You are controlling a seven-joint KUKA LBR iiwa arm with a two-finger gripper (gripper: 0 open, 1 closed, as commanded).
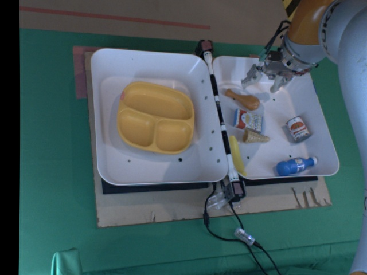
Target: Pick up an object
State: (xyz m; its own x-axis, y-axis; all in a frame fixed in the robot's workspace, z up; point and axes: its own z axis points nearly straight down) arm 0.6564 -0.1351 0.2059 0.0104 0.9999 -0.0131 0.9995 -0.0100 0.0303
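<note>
Green bench: left bin (109, 153) holds yellow tray (155, 117).

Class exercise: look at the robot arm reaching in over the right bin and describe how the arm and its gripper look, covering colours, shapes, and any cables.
The arm is made of smooth, rounded light grey segments with a glossy orange band above the wrist. A thin dark cable loops beside the wrist. The gripper is a small metallic grey unit with two pale grey fingers.
</note>
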